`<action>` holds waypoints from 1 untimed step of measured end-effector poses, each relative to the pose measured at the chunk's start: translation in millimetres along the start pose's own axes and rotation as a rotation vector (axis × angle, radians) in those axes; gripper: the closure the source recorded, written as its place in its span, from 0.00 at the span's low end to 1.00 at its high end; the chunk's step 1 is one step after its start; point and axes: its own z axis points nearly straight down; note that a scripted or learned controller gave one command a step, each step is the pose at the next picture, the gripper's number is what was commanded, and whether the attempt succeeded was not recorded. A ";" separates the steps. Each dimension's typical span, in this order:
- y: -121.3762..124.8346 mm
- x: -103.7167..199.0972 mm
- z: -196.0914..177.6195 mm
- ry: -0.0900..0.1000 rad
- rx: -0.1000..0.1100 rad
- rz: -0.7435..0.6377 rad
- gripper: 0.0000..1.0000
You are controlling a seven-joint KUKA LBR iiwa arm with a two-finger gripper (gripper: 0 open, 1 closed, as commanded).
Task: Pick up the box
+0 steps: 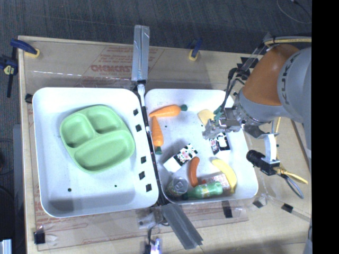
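Observation:
The box (180, 158), white with black patches, lies tilted near the middle of the right bin (175, 97). My gripper (214, 130) hangs over the right side of that bin, about a hand's width right of the box and slightly farther back, apart from it. A second small black-and-white item (220, 143) lies directly below and just in front of the gripper. The grey arm with its orange band (270, 81) reaches in from the right.
Two carrots (165, 110) (157, 132) lie along the bin's left and back. A red sausage (194, 171), a banana (225, 172), a green bottle (205, 190) and a can (179, 186) crowd the front. A yellow piece (204, 116) sits behind the gripper. The left bin holds a green divided plate (97, 136).

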 end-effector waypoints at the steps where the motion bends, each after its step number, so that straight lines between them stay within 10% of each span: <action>1: 57.6 20.5 -0.3 0.000 0.001 -0.091 1.00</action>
